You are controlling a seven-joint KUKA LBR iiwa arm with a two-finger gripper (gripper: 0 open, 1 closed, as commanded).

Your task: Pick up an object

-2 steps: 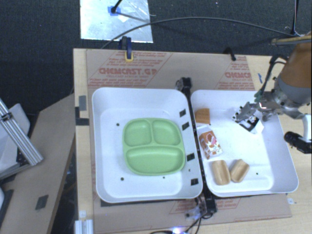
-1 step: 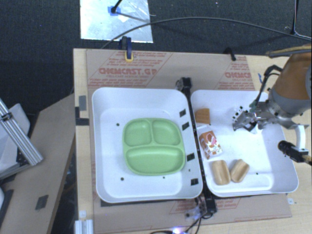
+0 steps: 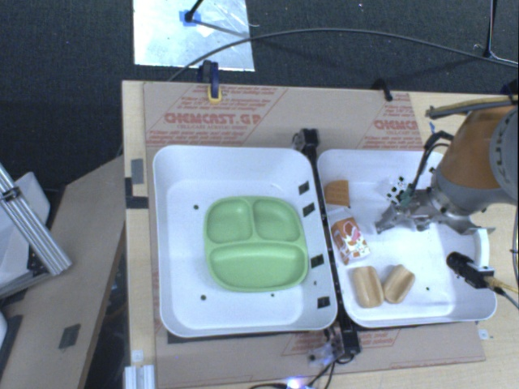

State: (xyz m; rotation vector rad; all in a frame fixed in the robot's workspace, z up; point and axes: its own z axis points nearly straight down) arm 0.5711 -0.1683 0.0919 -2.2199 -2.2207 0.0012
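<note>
Cam view: you're looking at the gripper [image 3: 388, 220] hovering low in the right bin [image 3: 422, 310], fingers splayed, grasping nothing. Nearest pick is the snack pack [image 3: 349, 239], sitting just left of the fingers, long axis running near-far. Two bread rolls [image 3: 381, 284] lying nearer the front wall; green plate [image 3: 255, 243] in the left bin.
</note>
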